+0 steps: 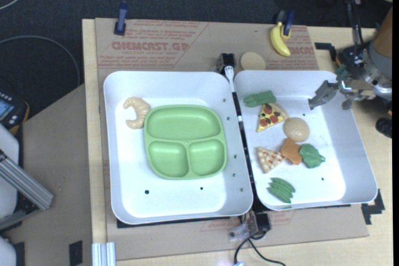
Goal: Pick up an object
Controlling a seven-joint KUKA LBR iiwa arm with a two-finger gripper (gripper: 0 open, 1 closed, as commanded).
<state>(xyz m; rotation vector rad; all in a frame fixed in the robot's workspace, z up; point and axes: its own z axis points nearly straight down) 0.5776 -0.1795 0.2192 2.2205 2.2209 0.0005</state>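
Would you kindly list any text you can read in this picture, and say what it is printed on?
"CHEMCAST GP": large red letters on the brown protective sheet covering the board behind the left bin.
Smaller red lines above that on the same sheet, and more red print near the banana: too blurred to read.

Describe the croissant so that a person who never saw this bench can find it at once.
Look in the left bin, which holds a green divided tray. The croissant lies at the tray's upper left corner, a pale tan crescent. It is the sole loose food in that bin.
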